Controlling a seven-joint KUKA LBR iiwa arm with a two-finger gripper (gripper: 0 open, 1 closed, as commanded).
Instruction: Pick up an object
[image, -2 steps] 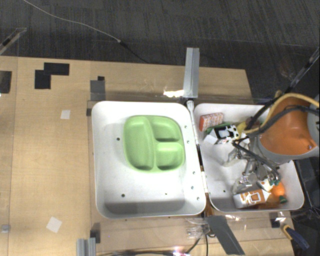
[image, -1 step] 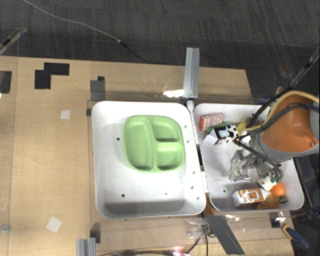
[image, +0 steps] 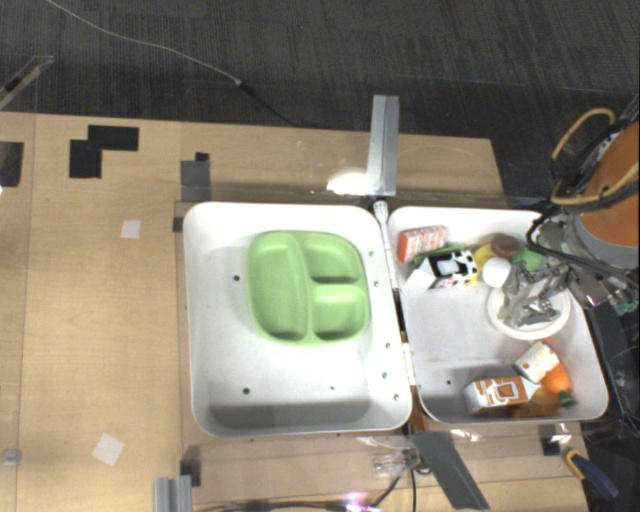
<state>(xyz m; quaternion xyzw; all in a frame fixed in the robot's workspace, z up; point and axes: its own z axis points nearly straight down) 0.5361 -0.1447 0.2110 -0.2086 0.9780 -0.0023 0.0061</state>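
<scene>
Setting: pale wooden bench (image: 90, 340) on dark carpet, bearing two shallow white bins side by side, a metal post (image: 384, 145) at their far join.

Left bin (image: 215, 400): one green divided tray (image: 305, 285), three compartments, lying flat at centre.

Right bin (image: 440, 350), near to far:
- Orange-and-white carton (image: 498, 395), on its side at the near wall.
- Orange-and-white object (image: 545, 365), just right of and beyond the carton; kind cannot be told.
- White round dish (image: 527, 315), mid-right.
- Black-and-white cow-patterned item (image: 452, 267), centre far.
- Yellow-white ball (image: 494, 270), just right of it.
- Red-and-white packet (image: 423, 241), far left corner.
- Brown item (image: 505, 244), by the far wall.

Arm: grey, orange band at the right edge. Gripper (image: 533, 295), metal, low over the white dish; whether it is spread or closed cannot be told, and nothing is seen held.
</scene>
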